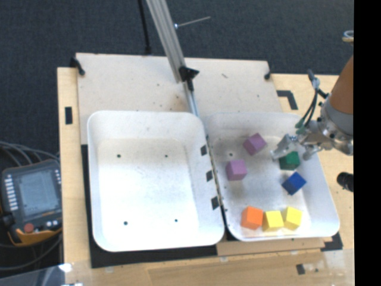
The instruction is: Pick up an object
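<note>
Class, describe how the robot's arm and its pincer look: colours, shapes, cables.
The arm is grey with an orange band above the wrist. Thin dark and green cables loop along its side. The pincer is pale grey metal, a small angular assembly with short fingers.

Slanted aluminium rail over the board, teach pendant at left, dark carpet around the bench

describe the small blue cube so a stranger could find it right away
Look in the right-hand shallow white bin. Near its right side, just below the small green cube under the gripper, sits the small blue cube. It is the one blue block there.
</note>
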Controlling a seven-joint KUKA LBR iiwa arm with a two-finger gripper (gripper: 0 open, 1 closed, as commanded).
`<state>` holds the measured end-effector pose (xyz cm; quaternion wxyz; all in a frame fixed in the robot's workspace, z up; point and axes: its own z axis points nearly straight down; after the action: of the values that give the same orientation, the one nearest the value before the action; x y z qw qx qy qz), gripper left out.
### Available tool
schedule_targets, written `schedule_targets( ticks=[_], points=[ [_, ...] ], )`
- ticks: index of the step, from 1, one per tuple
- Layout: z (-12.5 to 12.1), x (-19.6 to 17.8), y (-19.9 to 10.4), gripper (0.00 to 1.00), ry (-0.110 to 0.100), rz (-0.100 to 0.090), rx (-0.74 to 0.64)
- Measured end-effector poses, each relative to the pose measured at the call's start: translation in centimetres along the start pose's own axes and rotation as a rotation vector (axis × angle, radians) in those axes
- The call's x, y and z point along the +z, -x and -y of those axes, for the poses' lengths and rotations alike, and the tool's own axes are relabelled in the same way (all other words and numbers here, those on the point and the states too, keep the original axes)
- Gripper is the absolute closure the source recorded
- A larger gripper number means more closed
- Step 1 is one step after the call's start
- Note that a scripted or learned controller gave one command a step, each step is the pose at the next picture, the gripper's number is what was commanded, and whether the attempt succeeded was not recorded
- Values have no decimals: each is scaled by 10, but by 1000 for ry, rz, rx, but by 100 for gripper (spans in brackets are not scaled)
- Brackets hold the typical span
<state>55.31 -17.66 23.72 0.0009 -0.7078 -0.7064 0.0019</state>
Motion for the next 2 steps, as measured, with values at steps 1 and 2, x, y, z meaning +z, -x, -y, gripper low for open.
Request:
schedule_targets(
  ticks=[1, 2],
  points=[
    [7, 45, -2, 0, 1, 0, 0],
    [4, 104, 6, 0, 2, 0, -1]
  ],
)
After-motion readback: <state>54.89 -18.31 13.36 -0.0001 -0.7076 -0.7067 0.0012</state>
